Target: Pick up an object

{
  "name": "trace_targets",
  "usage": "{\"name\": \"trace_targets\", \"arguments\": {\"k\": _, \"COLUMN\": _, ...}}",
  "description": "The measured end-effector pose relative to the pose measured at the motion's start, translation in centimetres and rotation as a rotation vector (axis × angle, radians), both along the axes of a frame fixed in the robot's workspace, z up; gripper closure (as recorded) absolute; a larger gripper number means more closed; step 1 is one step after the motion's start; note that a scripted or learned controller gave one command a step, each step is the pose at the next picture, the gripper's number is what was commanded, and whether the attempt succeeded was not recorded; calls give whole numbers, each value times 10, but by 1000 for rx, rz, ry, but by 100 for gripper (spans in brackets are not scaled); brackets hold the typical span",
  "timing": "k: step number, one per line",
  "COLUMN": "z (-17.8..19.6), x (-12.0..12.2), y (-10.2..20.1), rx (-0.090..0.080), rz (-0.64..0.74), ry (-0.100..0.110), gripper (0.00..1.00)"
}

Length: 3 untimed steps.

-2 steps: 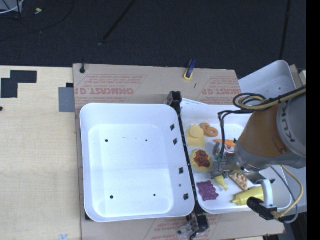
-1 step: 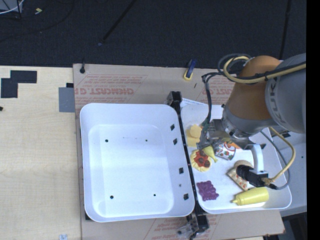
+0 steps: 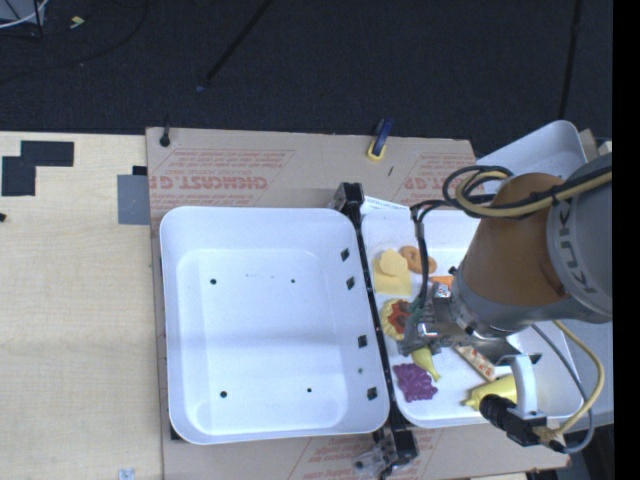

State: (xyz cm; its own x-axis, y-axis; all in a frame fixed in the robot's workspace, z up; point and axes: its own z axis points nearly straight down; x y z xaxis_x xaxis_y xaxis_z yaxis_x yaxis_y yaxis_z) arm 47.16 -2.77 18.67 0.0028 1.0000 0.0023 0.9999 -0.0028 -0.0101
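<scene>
My gripper point(image 3: 428, 330) is down in the right bin point(image 3: 440, 416), at its left side, among a cluster of small objects. A pale yellow piece point(image 3: 391, 271) and an orange piece point(image 3: 416, 259) lie just beyond it. A red item point(image 3: 399, 317) sits at its left edge, and a yellow-green item point(image 3: 424, 359) lies right under its tip. A purple object point(image 3: 414, 381) rests nearer the front rim, with a yellow banana-like object point(image 3: 496, 389) to its right. The arm's orange band point(image 3: 510, 248) hides the bin's middle and the fingers.
The left bin point(image 3: 262, 320) lies beside the right one, split from it by a black divider point(image 3: 366, 308) with clips. A blue and yellow clamp point(image 3: 379, 140) stands on the cardboard behind the bins. Cables loop over the wrist point(image 3: 470, 183).
</scene>
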Motion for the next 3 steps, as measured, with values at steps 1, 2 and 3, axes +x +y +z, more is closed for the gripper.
{"name": "trace_targets", "arguments": {"k": 1, "z": 23, "x": 4, "y": -35, "rx": -2, "rz": 1, "ry": -7, "gripper": 100}}
{"name": "trace_targets", "arguments": {"k": 2, "z": 91, "x": 5, "y": 10, "rx": 0, "rz": 9, "ry": -14, "gripper": 100}}
{"name": "trace_targets", "arguments": {"k": 3, "z": 104, "x": 4, "y": 87, "rx": 0, "rz": 12, "ry": -7, "gripper": 100}}
